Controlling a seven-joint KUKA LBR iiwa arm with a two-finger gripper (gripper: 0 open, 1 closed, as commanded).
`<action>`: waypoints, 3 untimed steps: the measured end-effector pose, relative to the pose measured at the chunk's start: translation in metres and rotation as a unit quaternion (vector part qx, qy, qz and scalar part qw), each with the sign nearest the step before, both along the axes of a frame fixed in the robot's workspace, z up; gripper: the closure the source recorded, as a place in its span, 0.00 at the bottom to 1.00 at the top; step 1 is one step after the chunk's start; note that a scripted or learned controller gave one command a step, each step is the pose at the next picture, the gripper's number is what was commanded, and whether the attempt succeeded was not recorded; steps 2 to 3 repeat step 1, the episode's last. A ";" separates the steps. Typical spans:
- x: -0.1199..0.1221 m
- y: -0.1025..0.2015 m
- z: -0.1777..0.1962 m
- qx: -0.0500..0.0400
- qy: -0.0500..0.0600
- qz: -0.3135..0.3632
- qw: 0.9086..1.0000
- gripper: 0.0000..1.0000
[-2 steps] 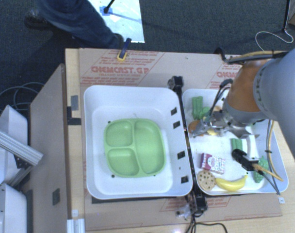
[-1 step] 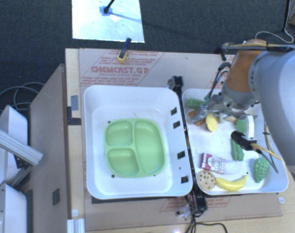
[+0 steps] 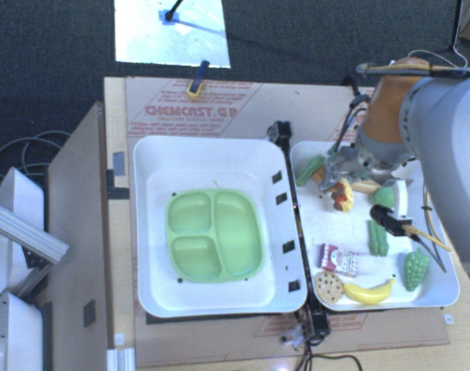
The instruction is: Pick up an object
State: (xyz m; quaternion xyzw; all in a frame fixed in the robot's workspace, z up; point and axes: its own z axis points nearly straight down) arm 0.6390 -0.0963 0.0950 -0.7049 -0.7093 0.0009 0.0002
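Note:
The right bin (image 3: 434,294) holds several toy foods. A green pepper-like piece (image 3: 309,169) lies at its far left, and a yellow and red piece (image 3: 342,196) lies just below the gripper. A green pickle (image 3: 378,238), a pink box (image 3: 339,260), a cookie (image 3: 328,286), a banana (image 3: 368,292) and a green bumpy fruit (image 3: 415,270) lie toward the front. My gripper (image 3: 333,175) hangs low over the bin's far left part, between the green piece and the yellow and red piece. I see nothing clearly held.
The left bin (image 3: 154,284) holds a green divided plate (image 3: 214,234). A black divider (image 3: 291,207) runs between the bins. The grey arm (image 3: 444,130) covers the right bin's far right corner. A small green piece (image 3: 384,195) lies beside the arm.

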 end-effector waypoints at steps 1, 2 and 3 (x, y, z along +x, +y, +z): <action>-0.032 0.067 0.096 0.002 -0.005 0.002 1.000 1.00; -0.032 0.067 0.096 0.002 -0.005 0.002 1.000 1.00; -0.032 0.067 0.096 0.002 -0.005 0.002 1.000 1.00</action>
